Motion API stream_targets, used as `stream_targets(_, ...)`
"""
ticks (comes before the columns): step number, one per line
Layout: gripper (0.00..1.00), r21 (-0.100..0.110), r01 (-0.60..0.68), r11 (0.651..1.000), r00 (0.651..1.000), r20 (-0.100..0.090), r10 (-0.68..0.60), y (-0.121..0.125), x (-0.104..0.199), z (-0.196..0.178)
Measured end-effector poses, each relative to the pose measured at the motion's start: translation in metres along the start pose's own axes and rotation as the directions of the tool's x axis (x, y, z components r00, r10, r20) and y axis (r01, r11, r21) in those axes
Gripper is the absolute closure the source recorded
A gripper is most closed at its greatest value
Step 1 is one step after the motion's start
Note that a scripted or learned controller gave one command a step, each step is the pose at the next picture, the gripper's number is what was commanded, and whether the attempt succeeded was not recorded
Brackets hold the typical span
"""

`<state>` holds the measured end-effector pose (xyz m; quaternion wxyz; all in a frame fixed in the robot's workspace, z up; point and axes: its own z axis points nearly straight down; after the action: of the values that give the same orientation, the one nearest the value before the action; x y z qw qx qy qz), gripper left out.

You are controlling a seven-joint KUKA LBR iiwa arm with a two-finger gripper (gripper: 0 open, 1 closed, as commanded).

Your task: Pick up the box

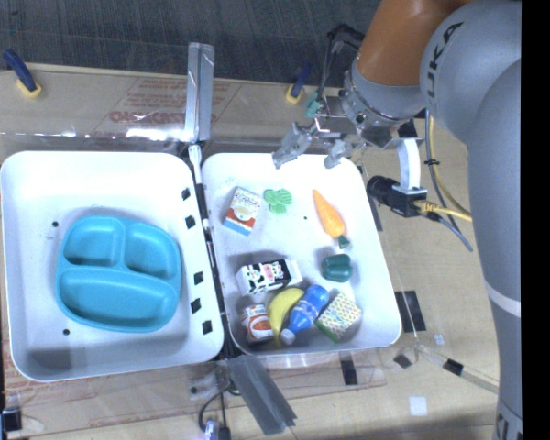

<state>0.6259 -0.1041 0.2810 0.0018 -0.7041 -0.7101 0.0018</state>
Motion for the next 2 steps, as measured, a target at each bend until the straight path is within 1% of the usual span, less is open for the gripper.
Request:
stream_targets(1, 0.00, 0.000, -0.069, 0.998, 0.998, 0.000, 0.069, 0.027, 0.012, 0.110)
stream_targets(2, 0.00, 0.000, 0.138, 0.990, 0.990, -0.001, -0.138, 0.009, 0.024, 0.089)
